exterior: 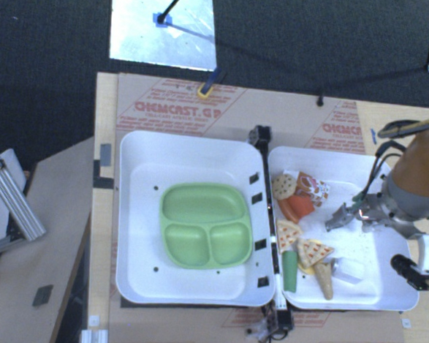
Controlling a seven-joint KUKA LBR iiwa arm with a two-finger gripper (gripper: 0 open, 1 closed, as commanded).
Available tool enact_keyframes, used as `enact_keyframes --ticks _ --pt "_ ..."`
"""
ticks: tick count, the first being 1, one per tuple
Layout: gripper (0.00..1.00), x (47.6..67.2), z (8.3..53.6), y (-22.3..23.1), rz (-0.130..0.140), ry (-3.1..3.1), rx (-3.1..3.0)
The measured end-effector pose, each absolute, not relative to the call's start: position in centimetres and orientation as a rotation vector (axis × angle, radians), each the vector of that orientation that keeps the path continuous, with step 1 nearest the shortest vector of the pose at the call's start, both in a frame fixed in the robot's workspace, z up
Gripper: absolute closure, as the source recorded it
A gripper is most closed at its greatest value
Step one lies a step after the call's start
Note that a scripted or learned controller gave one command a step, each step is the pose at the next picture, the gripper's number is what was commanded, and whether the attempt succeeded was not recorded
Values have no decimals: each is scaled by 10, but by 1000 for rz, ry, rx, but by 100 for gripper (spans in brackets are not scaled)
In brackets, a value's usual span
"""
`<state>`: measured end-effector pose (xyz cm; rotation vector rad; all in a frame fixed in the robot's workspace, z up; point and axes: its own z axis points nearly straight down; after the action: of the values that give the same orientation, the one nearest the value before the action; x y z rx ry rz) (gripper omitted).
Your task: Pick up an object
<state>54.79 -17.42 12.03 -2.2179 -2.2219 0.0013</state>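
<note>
Camera view. Arm (420, 170) enters from the right, over the right bin (367, 291). Tool (341, 217) points left, low above bare bin floor; finger state cannot be told, nothing visible in its grip. Toy food lies left of the tool and apart from it: tomato (297, 207) nearest, packet (312, 187) and cookie (283, 185) up-left of it. Down-left of the tool: two pizza slices (314, 250), green stick (289, 270) by the bin's left wall, cone (325, 278), clear piece (347, 271) below. Further left, the left bin (139, 154) holds a green tray (203, 225). Both bins sit on a worktop (168, 101).
</note>
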Motion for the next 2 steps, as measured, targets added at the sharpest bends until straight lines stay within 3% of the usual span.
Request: enact_keyframes --ticks 1,2 --pt "0 548 83 -174 0 -2222 -2219" --pt "100 549 95 -174 -2 -2224 -2222"
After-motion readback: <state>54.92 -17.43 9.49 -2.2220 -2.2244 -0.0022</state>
